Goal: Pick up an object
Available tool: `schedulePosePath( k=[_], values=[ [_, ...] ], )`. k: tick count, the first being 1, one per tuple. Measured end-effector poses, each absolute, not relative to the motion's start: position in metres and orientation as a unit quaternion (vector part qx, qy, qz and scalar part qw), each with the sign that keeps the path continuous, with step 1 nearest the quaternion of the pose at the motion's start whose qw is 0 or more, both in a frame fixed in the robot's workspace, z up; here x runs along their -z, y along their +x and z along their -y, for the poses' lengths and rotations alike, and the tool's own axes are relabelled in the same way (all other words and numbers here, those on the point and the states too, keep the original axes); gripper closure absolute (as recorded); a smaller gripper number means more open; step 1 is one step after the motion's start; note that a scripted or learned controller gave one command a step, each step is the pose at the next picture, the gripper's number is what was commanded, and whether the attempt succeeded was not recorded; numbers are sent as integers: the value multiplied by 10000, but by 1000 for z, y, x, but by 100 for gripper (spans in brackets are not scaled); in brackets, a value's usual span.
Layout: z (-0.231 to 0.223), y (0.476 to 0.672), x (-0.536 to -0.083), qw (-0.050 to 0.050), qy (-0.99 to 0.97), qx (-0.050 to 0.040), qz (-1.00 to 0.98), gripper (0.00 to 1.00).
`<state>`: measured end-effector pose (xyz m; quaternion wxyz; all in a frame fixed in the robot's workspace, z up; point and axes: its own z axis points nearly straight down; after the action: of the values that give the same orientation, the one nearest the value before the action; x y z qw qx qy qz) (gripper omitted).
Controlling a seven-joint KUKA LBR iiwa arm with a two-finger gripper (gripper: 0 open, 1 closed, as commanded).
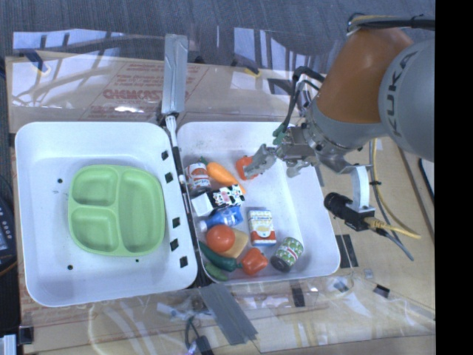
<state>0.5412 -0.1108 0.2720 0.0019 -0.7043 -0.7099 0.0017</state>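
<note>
The right bin point(310, 198) holds a heap of toy food. In it lie an orange carrot point(222, 174), a small can point(197, 175), a black-and-white cow-patterned piece point(228, 196), a blue item point(225, 215), a red tomato point(219, 237), a small printed box point(261, 226), a green-labelled can point(288, 252) and a red pepper point(253, 261). My gripper point(277, 161) hangs low over the bin's upper middle. A small red-orange piece point(245, 167) sits right at its left tip; whether it is gripped I cannot tell.
The left bin point(37, 161) carries a light green divided plate point(118, 209). A grey divider bar point(174, 80) runs between the bins at the back. The arm's orange band point(362, 72) and cables point(384, 224) overhang the right bin's right wall.
</note>
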Motion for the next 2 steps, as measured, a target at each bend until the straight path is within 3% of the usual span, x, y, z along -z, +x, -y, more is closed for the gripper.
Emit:
schedulePosePath(
  k=[1, 2],
  values=[
    [104, 609, -173, 32, -6825, -32, 7309, 0],
    [112, 604, -108, -29, -6639, -9, 7478, 0]
  ],
)
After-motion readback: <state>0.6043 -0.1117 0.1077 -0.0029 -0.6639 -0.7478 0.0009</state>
